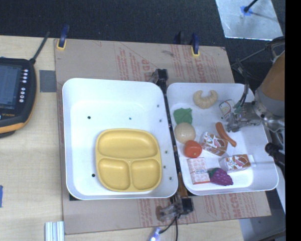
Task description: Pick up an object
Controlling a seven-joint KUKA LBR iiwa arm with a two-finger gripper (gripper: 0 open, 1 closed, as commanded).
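Nearest the camera, the grape bunch (220, 176) lies at the right bin's (271, 185) front edge beside small cartons, with the sausage (226, 134) farther back, just beside the pincer (236, 118). Whether the pincer is clenched or released I cannot tell. The sausage looks light, firm and slightly slick, best gripped across its middle.

Most of the arm (273, 79) is cut off at the right, leaving a slice of its orange band. The gripper (239, 118) is a dark metal tangle too small to read. The handheld controller (7, 95) runs off the left edge. Print on the small cartons (214, 143) is too fine to read.
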